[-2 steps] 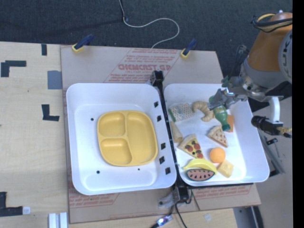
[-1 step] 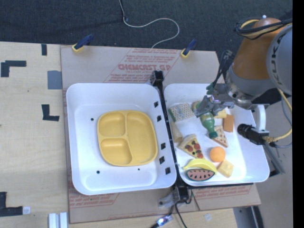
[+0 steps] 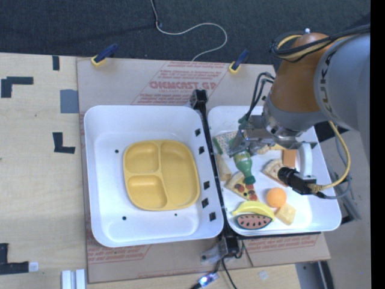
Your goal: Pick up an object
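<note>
My gripper (image 3: 243, 144) hangs over the left half of the right bin (image 3: 328, 221). Directly under it lies a green bottle-shaped toy (image 3: 243, 163), its top hidden by the gripper. Around the toy lie a pizza slice (image 3: 243, 189), an orange ball (image 3: 276, 197), a banana (image 3: 253, 208), a watermelon slice (image 3: 252, 221), a yellow cheese wedge (image 3: 287, 214) and a tan cracker piece (image 3: 272, 170). A speckled grey piece (image 3: 224, 141) sits beside the bin's left wall.
The left bin (image 3: 99, 131) holds a yellow divided plate (image 3: 161, 174). A black divider (image 3: 207, 155) separates the bins. The arm's orange wrist (image 3: 298, 83) and cables cover the right bin's far right part. A brown block (image 3: 289, 158) and white piece (image 3: 305, 158) lie there.
</note>
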{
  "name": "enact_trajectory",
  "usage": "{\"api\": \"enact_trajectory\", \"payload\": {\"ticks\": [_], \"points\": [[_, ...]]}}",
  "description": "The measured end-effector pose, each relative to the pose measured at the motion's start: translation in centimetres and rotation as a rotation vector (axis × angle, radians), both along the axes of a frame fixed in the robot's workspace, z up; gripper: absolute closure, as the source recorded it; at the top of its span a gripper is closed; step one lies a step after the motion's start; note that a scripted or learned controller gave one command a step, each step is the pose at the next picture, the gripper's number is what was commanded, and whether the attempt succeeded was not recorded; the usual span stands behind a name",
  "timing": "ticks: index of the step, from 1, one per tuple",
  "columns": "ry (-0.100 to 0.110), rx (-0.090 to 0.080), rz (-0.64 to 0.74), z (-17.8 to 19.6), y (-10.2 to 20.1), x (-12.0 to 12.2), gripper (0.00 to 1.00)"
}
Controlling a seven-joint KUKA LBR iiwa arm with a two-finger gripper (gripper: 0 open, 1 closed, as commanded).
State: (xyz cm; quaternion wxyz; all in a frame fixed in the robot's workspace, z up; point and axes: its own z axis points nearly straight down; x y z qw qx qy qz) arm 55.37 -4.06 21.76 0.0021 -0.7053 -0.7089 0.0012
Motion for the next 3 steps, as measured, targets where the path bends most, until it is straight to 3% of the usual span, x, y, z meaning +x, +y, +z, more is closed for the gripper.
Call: {"api": "enact_trajectory", "payload": {"ticks": [1, 2, 3], "points": [[-0.001, 0.001, 0.003, 0.4, 6.0, -0.9, 1.00], [-0.001, 0.001, 0.002, 1.5, 10.6, -2.9, 1.00], [0.000, -0.001, 0.000, 0.2, 14.1, -4.4, 1.00]]}}
